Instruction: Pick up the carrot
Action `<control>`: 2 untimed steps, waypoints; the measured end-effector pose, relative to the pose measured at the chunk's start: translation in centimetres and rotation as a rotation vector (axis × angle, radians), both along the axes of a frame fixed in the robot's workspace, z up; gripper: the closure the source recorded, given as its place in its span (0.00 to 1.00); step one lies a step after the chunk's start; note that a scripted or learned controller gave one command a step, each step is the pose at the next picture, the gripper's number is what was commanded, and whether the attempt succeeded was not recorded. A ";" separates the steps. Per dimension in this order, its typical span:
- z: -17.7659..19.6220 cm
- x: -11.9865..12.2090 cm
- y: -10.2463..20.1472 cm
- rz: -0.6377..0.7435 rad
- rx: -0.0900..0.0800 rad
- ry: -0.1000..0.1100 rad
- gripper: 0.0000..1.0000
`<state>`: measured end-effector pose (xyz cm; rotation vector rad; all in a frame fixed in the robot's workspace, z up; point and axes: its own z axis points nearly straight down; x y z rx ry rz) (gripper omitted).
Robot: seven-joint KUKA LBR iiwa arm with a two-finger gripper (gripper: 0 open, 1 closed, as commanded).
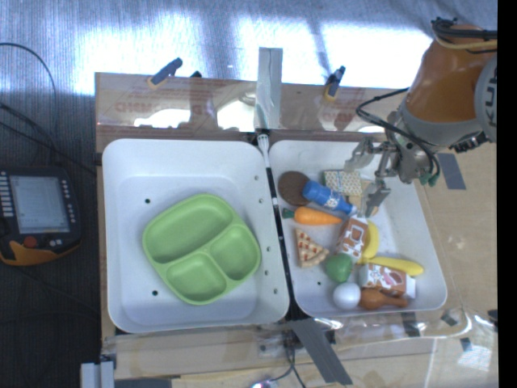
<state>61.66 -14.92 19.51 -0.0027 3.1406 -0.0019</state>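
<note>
The carrot (316,216) is an orange toy with a green stub at its left end, lying flat in the right bin (420,241), just below a blue bottle (327,195) and above a pizza slice (308,248). My gripper (370,182) hangs over the upper right part of that bin, up and to the right of the carrot and apart from it. Its fingers are spread, and nothing sits between them. A cracker (343,183) lies just left of the fingertips.
The right bin also holds a brown cookie (292,187), a snack packet (352,236), a banana (393,263), a green ball (339,267), a white ball (346,295) and a chicken leg (384,299). The left bin (129,168) holds a green divided plate (202,248).
</note>
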 end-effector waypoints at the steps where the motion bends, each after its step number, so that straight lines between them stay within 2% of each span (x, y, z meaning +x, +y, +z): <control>1: -7.9 -2.5 5.2 0.010 0.003 0.007 0.00; 2: -10.1 -1.2 5.3 -0.134 -0.001 -0.017 0.00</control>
